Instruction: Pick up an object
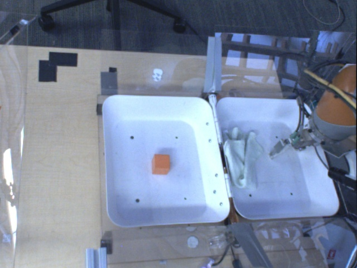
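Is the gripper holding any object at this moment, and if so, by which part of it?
Nothing is held. The gripper is over the right bin, apart from the pale cloth. The orange cube lies in the left bin.

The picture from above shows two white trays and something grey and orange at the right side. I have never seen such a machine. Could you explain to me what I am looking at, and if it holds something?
This is one camera fixed above a bench, looking down at a slant. The grey shape with an orange band at the right is a robot arm. At its end is a gripper, a small two-finger hand for grasping things. It reaches over the right bin.

The two trays are shallow white bins standing side by side. In the left bin lies a small orange cube, alone near the middle. In the right bin lies a crumpled pale cloth, close to the wall between the bins.

The gripper is just to the right of the cloth, and I see nothing between its fingers. The picture is too small to tell how they stand.
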Controlling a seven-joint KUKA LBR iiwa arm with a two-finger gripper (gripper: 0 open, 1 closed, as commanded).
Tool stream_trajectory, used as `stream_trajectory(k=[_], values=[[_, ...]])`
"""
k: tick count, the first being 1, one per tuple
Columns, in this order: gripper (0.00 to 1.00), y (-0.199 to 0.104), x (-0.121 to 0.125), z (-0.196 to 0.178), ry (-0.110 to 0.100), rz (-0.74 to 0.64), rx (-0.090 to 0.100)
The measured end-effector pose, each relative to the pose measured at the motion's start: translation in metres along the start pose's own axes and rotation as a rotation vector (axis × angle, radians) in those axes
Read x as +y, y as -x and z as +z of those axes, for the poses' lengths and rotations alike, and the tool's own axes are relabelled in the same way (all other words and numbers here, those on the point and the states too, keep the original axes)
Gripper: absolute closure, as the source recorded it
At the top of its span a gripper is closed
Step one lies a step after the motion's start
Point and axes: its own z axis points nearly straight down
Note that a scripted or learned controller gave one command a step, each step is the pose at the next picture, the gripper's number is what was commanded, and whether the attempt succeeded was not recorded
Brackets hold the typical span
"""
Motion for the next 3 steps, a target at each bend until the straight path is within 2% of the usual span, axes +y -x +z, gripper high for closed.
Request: stream_trajectory(k=[1, 3], values=[[1.00, 0.000, 0.003, -0.013, 0.007, -0.002, -0.002], [1.00, 0.000, 0.008, -0.036, 0.017, -0.006, -0.007]])
